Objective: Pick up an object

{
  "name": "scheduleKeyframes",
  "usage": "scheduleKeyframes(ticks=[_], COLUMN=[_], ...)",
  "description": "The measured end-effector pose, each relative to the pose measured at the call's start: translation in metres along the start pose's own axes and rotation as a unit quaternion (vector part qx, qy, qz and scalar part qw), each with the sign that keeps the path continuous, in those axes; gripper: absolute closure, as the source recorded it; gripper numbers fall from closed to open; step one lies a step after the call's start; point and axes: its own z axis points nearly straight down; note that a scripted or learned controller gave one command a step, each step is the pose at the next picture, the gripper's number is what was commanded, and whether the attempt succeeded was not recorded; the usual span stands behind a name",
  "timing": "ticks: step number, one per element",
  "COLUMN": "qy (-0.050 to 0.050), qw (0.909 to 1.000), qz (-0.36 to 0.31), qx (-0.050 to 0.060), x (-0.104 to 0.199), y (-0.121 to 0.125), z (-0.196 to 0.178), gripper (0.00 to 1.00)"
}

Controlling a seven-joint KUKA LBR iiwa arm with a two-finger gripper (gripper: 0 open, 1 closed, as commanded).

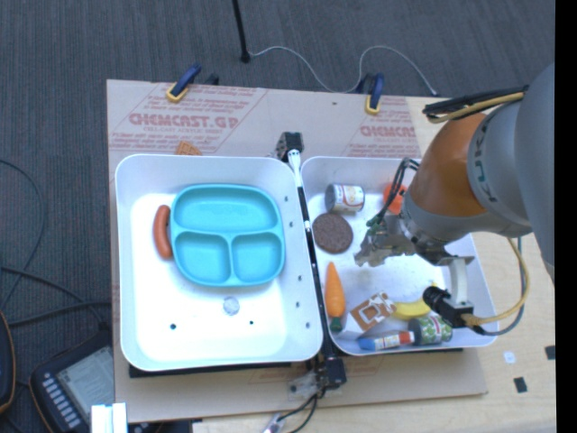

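Bench board (135, 115) — two white bins (135, 332) (311, 165), two clamps (183, 81) (374, 93).

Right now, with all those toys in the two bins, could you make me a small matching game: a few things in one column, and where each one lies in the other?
Things:
1. hot dog
2. carrot
3. small can
4. blue divided plate

Places:
A. right bin, near its far edge
B. left bin, beside the plate's left rim
C. right bin, along the wall next to the divider
D. middle of the left bin

Pairs: 1-B, 2-C, 3-A, 4-D
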Motion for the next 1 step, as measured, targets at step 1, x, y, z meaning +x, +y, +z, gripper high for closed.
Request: scheduleKeyframes(ticks=[1], qy=[0.000], qw=[1.0000], qz=[0.000], qx=[0.004], x=[-0.0344], y=[0.0723], z=[-0.0321], gripper=[1.00])
